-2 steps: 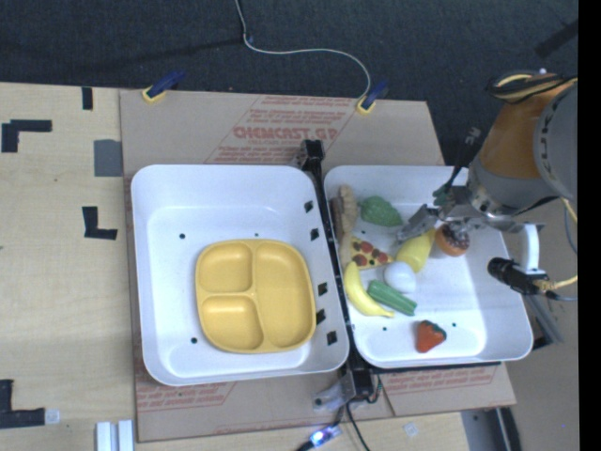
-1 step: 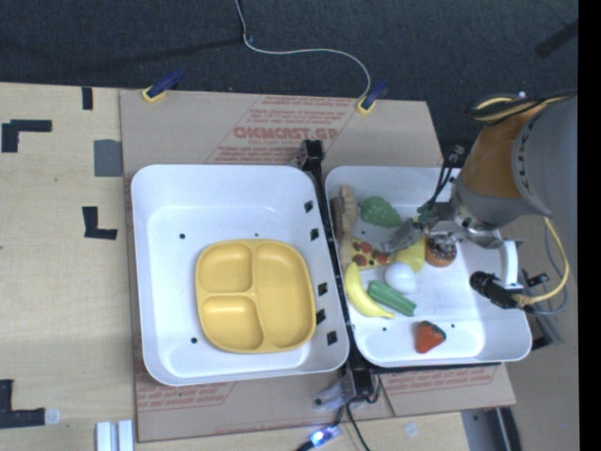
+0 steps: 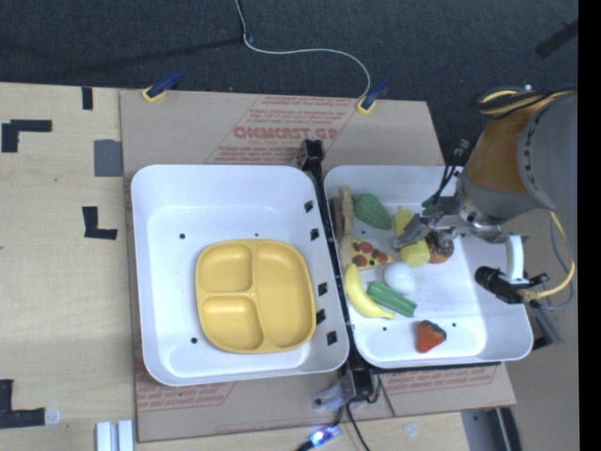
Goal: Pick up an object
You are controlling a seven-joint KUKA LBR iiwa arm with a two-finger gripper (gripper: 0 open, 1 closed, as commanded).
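The right white bin [image 3: 470, 346] holds several toy foods. Among them are a green leafy piece [image 3: 373, 210], a yellow banana [image 3: 360, 296], a green cucumber-like piece [image 3: 391, 300], a white ball [image 3: 399, 277] and a red strawberry-like piece [image 3: 429, 336]. My gripper [image 3: 420, 234] hangs low over the middle of this bin, reaching in from the right. It sits just above the white ball, between a small yellow piece [image 3: 404, 220] and a reddish-brown piece [image 3: 440, 247]. Whether it touches either piece is unclear.
The left white bin [image 3: 160, 214] carries a yellow divided plate [image 3: 254, 294]. A tan block [image 3: 344, 209] and a yellow piece with red dots [image 3: 368, 252] lie by the right bin's left wall. Both bins rest on a cardboard sheet [image 3: 282, 130]. A white cable [image 3: 310, 53] crosses the dark floor behind.
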